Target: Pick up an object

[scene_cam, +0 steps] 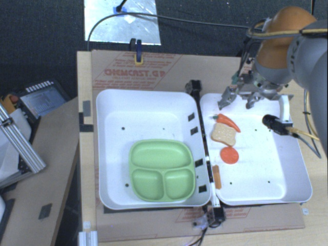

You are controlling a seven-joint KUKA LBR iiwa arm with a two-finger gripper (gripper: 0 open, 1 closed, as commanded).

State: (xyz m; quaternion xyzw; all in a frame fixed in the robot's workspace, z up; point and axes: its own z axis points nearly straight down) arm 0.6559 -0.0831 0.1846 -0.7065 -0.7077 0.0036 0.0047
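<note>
In the right bin (266,183) lie an orange-red carrot-like piece (228,121), a tan slice of bread (223,134) just below it, and a red round slice (229,155) further toward the front. A small orange stick (217,177) rests at the bin's left wall near the front. My gripper (237,101) hovers over the back of the right bin, above and slightly right of the carrot piece. Its two fingers stand apart, open, with nothing between them.
The left bin (113,117) holds a green divided plate (161,169) in its front half. A black divider (200,132) runs between the bins. The right bin's right and front parts are bare white floor.
</note>
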